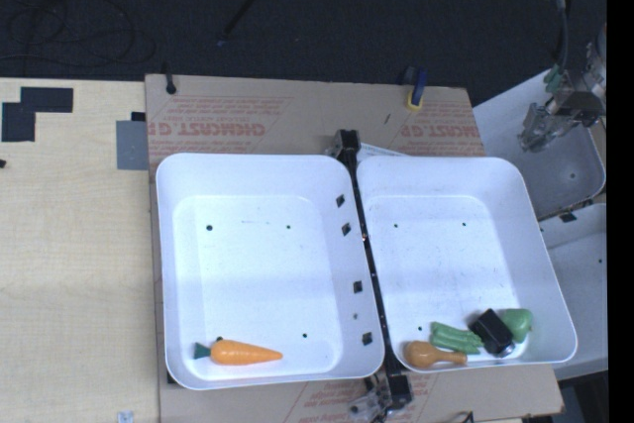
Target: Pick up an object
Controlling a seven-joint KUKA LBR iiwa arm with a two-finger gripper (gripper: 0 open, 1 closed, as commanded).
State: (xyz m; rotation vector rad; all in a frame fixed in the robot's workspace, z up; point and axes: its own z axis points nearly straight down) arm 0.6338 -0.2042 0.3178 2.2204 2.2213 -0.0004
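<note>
at the near edge of the bench a small dark metallic fitting (381, 399) sits below the seam between the bins, partly cut off by the frame's bottom; its make is hard to read. just beyond it, the left bin (178, 203) holds a toy carrot (245, 353) lying on its side near the front wall, green stub pointing left, orange tip pointing right.

the right bin (535, 213) has a small cluster in its near right corner. a tan pear-shaped toy (433, 356) lies closest to the front rim. just behind it, touching or nearly so, is a green pod-like toy (456, 338). a black block (492, 331) rests tilted against a rounder green object (518, 321), covering part of it, so that object's full shape cannot be made out.

between the bins runs a dark strip with small clips (357, 253). both bins rest on a cardboard sheet (297, 119) printed with mirrored lettering, with a yellow-and-blue clamp (416, 90) at its far edge.

at the far right, well apart from the bins and above a grey platform (575, 168), the gripper (555, 119) appears as a blurred metal tangle; whether its fingers are released or clenched cannot be told, and nothing is visibly between them.
</note>
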